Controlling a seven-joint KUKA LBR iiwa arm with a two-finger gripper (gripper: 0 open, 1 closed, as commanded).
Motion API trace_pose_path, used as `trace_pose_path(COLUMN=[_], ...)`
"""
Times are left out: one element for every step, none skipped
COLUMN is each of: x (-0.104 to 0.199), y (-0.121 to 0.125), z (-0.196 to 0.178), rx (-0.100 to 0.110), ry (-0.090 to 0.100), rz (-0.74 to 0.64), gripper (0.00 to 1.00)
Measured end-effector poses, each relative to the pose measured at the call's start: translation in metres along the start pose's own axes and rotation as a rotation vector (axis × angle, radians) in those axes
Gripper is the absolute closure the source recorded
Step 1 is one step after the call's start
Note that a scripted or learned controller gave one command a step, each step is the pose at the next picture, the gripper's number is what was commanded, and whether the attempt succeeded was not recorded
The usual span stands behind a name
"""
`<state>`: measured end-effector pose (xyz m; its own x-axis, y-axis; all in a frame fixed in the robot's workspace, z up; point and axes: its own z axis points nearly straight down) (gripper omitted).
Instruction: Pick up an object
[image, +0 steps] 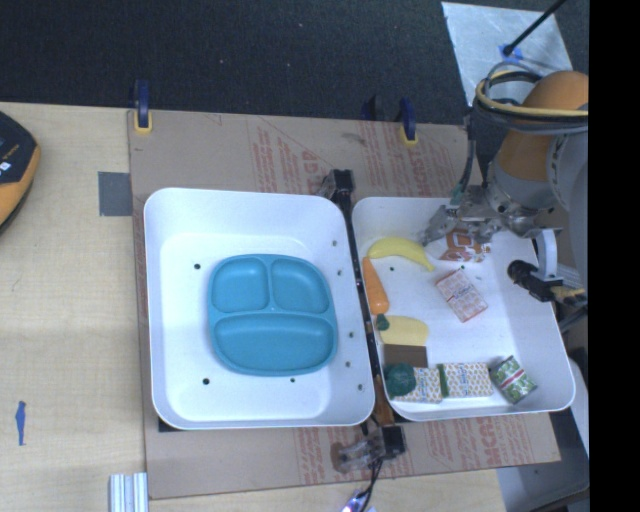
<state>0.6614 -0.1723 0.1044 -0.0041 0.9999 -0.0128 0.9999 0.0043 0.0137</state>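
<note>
My gripper hangs over the far part of the right bin, under the grey arm with its orange band. Directly beneath it lies a small red and white packet; whether it is gripped I cannot tell. A second pale packet rests a little nearer the front. To the gripper's left lie a yellow banana and an orange carrot. A yellow piece, a brown block and a green round thing sit at the bin's front left.
Two patterned boxes and a green can line the right bin's front wall. The left bin holds a blue divided plate. A yellow and black object lies at the bench's far left.
</note>
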Motion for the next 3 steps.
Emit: trace_pose_path(x=[0.001,0.001,-0.028], y=[0.004,0.002,-0.063], z=[-0.016,-0.011,-0.004], rx=[-0.012,-0.002,0.023], ry=[0.000,0.001,0.013], rz=[-0.007,-0.007,0.003], gripper=[1.00,0.00,0.00])
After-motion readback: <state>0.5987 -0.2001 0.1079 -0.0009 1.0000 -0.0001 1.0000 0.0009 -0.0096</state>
